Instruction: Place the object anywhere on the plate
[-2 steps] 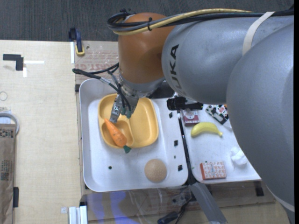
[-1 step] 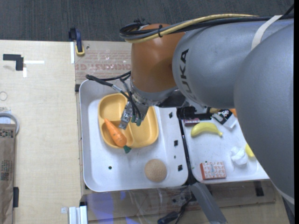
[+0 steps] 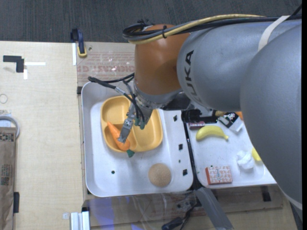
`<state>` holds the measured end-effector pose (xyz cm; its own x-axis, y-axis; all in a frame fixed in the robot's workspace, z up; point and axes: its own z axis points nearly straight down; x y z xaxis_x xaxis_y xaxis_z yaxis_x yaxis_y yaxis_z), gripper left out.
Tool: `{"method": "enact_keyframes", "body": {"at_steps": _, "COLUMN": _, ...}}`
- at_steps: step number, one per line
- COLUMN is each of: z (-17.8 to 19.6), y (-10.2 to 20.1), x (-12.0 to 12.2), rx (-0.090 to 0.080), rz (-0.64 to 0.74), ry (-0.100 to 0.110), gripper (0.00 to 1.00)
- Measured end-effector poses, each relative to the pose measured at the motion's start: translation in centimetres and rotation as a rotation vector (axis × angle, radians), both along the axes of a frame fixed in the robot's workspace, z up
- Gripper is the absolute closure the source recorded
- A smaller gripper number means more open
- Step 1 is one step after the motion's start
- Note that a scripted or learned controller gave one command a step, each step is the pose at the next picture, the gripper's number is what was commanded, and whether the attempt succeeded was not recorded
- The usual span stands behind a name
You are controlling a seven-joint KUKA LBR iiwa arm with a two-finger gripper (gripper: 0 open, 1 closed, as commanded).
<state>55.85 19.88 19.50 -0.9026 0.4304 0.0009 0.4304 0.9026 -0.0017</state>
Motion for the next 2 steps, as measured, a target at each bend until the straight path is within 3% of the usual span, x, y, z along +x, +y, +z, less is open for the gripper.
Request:
{"method": "enact_keyframes", "body": {"at_steps": 1, "z": 0.86, "y": -0.09, "x": 0.09, "rx": 0.0, "rz": -0.002, "ry": 0.0, "gripper": 1.0}}
{"method": "enact_keyframes", "body": {"at_steps": 2, "z": 0.85, "y": -0.09, "x": 0.09, "rx": 0.0, "rz": -0.002, "ry": 0.0, "gripper": 0.0}}
